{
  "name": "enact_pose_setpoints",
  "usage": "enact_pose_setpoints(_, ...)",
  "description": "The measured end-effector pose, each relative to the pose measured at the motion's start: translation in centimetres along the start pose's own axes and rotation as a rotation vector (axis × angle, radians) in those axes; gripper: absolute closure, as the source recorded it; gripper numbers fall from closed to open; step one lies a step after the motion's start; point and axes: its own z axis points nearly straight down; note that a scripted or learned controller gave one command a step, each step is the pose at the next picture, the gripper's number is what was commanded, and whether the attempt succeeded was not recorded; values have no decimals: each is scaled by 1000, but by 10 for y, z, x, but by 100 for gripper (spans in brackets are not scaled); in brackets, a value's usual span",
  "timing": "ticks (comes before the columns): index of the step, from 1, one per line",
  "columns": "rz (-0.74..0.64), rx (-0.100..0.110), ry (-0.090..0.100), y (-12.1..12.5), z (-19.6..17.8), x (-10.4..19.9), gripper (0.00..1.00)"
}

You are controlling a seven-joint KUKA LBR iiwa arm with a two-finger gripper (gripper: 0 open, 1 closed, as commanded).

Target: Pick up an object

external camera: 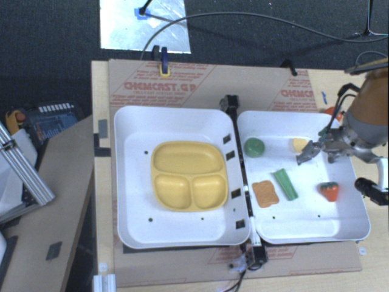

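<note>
Tray in left bin

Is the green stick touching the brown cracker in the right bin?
Apart. The camera view shows a thin strip of white bin floor between the green stick and the brown cracker, which lie side by side.

Left bin: white, shallow; carries a yellow divided tray near its middle, three compartments, one long across the far side and two smaller toward the near edge
Bench sheet: brown board with red lettering, lying under both bins
Clamp: blue and yellow, at the sheet's far edge
Foil square: shiny, on dark floor beyond the far-left corner
Cable: thin, curving across the floor
</note>
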Motion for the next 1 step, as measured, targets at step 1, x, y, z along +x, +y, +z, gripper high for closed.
enact_pose_setpoints(1,-3,-2,0,8,44,3,0)
